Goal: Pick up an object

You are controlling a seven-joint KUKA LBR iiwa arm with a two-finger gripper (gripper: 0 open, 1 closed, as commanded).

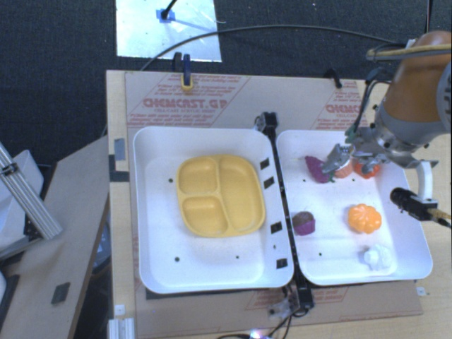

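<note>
Right bin (424, 263), upper part of frame: pincer (339, 162) low among a purple piece (316, 168) and orange-red bits (369, 167); whether its grip is apart or together cannot be told. Pumpkin (364, 218) centre-right, plum (304, 222) by divider. Risk: crowded items, so the pincer may nudge rather than seize.

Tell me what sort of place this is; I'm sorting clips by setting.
Probably a robotics lab test bench, not a home. Two white bins sit on a printed board, toy-like items such as a small orange pumpkin lie in one, and a robot arm reaches in.
</note>
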